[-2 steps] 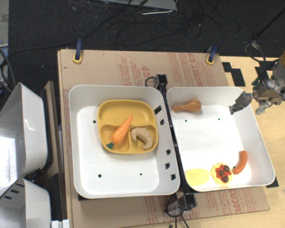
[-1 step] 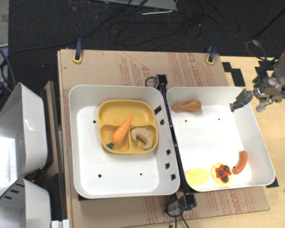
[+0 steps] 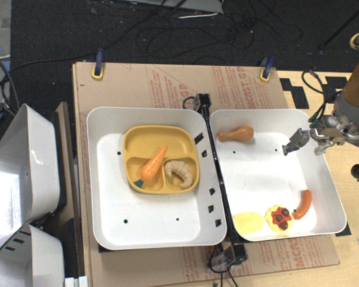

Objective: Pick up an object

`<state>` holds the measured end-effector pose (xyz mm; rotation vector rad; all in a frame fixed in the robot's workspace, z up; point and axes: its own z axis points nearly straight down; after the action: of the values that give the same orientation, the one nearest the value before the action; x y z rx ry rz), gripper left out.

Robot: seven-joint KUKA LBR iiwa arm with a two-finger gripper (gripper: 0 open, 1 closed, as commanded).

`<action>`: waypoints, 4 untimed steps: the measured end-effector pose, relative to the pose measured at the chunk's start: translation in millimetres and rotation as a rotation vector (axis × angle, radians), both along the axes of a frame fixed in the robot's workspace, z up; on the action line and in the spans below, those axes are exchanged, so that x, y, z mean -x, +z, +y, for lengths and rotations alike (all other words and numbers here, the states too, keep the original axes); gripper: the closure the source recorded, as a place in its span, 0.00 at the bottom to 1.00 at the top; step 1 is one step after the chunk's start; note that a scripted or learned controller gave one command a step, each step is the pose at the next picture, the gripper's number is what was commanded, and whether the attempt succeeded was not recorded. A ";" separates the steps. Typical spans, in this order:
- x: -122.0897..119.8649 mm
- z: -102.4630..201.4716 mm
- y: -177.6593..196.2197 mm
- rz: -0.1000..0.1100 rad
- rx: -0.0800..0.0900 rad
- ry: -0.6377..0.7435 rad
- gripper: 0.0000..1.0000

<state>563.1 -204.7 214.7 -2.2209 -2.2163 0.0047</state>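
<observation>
1. Camera view showed the hand (image 3: 300, 141), fingers apparently spread and grasping nothing, above the right bin (image 3: 260, 178).
2. Nearest target: drumstick (image 3: 236, 135), far-left; sausage (image 3: 303, 204) near-right.
3. Risk: rounded drumstick could roll from closing fingers.

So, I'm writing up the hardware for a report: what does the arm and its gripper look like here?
The arm is grey with an orange band above the wrist. The gripper is dark grey metal with two slim fingers. A black cable loops near the wrist.
</observation>
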 end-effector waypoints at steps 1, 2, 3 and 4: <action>-6.2 -6.8 -50.6 -0.001 0.000 0.000 0.00; 3.3 -4.2 -109.9 0.000 -0.001 0.000 0.00; 1.3 -4.3 -95.9 -0.006 0.001 0.001 1.00; -8.6 2.1 -41.5 -0.011 0.003 0.006 1.00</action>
<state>571.7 -202.6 173.2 -2.2211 -2.2300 -0.0045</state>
